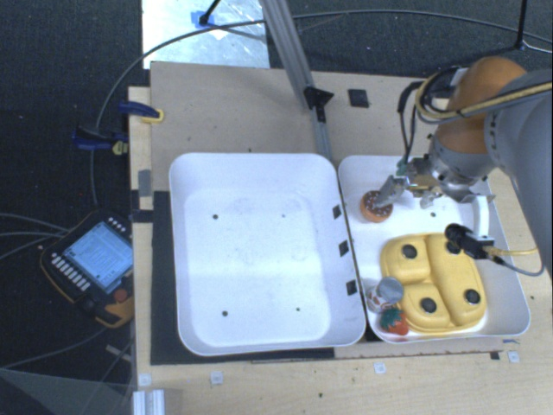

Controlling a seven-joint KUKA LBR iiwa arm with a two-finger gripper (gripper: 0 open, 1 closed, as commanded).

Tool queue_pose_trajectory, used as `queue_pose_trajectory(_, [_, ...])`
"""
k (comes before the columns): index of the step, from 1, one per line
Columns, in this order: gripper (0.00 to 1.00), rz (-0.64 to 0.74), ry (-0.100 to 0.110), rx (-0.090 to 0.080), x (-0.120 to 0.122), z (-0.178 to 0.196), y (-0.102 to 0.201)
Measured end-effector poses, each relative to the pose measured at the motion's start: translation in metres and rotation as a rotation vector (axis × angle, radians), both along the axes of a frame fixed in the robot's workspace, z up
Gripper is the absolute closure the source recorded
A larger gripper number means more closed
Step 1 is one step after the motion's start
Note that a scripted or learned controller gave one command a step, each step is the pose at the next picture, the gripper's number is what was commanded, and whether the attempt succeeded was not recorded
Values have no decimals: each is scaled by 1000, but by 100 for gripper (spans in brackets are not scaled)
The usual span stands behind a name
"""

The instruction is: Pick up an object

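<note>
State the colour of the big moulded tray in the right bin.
Yellow tray with dark holes, seen in the camera view.

round brown-orange object (pixel 375 207) | right bin, upper left | large yellow block (pixel 435 283) | lower right bin

Dark carpet floor (pixel 52 50), tan bench (pixel 233 111), loose cables (pixel 112 93)

The robot arm (pixel 518 128) is big, round and grey, with an orange band near its wrist. Black and yellow cables loop beside it, above small silver metal parts
</note>
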State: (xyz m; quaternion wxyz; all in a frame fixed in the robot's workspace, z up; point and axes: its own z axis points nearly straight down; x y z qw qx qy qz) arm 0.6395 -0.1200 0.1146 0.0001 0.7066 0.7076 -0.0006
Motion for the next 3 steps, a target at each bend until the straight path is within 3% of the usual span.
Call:
queue_pose_trajectory(1, [0, -1, -7, 0, 3, -26, -1])
queue_pose_trajectory(2, [100, 2, -14, 4, 6, -11, 1])
queue_pose_trajectory(3, [100, 5, -7, 1, 7, 37, 10])
